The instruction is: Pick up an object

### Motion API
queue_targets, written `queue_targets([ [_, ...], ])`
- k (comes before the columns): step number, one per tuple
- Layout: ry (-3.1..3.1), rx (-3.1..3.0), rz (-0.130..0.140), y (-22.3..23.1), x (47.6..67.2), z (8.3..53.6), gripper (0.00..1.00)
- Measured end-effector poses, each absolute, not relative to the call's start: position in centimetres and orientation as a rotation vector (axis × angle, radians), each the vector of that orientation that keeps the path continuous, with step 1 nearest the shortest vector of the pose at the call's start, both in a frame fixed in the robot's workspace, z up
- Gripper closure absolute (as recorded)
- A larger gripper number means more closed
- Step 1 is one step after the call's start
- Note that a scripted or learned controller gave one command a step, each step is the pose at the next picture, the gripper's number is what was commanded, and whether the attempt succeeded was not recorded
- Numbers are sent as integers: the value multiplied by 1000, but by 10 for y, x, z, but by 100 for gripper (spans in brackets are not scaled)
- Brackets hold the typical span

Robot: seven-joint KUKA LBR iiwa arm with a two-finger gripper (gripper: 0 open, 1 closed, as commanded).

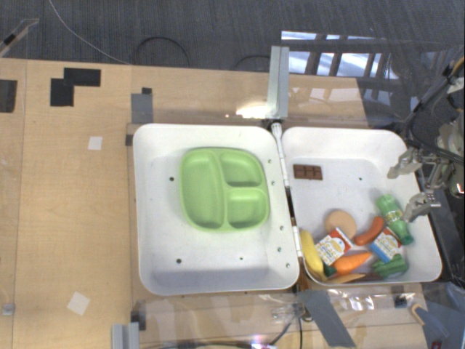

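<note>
A light wooden table (65,217) carries two shallow white plastic bins side by side. The left bin (156,260) holds a pale green plastic plate (224,187) with three compartments, lying flat near the bin's middle.

The right bin (341,147) holds a small brown chocolate bar (307,171) lying apart from the rest near the bin's upper left. The other toy foods are heaped in the lower right corner: a yellow banana (310,251) along the left wall, a round tan cookie-like piece (340,222), a small white and red carton (332,247), an orange carrot (354,261), a reddish-brown sausage (368,231), a green plastic bottle (393,217), a small blue and white carton (385,247), and a dark green vegetable (389,267) at the bottom edge.

The grey two-finger gripper (415,187) reaches in from the right, over the right bin's right rim, just above the heap. Its two metal fingers (401,167) are spread apart with nothing between them; the lower one sits just beside the green bottle.
</note>
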State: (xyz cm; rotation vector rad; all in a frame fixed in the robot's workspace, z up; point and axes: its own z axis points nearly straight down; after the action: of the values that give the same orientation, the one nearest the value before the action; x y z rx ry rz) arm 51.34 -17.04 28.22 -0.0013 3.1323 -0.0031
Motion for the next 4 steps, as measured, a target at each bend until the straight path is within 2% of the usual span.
queue_targets([
  [1,3134,-261,5,-177,488,117,0],
  [2,3105,-239,-18,-161,503,96,0],
  [3,3113,-80,-13,-150,515,96,0],
  [4,3097,-224,-13,-87,529,97,0],
])
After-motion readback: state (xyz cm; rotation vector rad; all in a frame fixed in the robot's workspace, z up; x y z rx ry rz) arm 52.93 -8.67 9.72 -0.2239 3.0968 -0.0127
